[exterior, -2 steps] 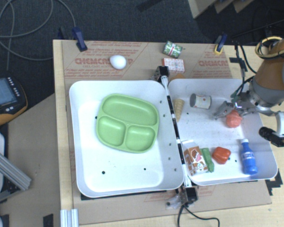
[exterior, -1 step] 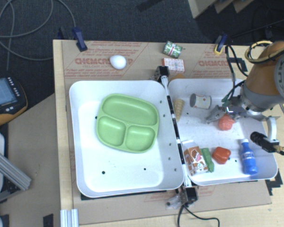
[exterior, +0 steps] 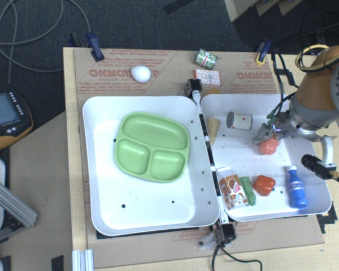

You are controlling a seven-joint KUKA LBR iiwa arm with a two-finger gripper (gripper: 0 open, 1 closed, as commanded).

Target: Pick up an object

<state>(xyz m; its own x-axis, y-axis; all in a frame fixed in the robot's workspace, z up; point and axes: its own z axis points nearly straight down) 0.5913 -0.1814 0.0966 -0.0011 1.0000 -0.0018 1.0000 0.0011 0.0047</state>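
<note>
Now, tool [exterior: 266,138] low in right bin [exterior: 319,205], over orange-red object [exterior: 269,146], grip impossible to tell

green plate [exterior: 152,147]: smooth matt plastic | bins [exterior: 101,196]: glossy white plastic | bench [exterior: 158,66]: printed cardboard

Grey arm [exterior: 313,114]; orange band; blk cables.

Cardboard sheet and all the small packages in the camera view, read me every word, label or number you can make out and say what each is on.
"CHEMCAN": red print on the cardboard sheet, left of the white egg; repeated at upper right, blurred.
Green can: label too small to read.
Pink packet: print too blurred.
Snack pouch: picture and text unreadable.
Blue bottle: no legible label.
</note>
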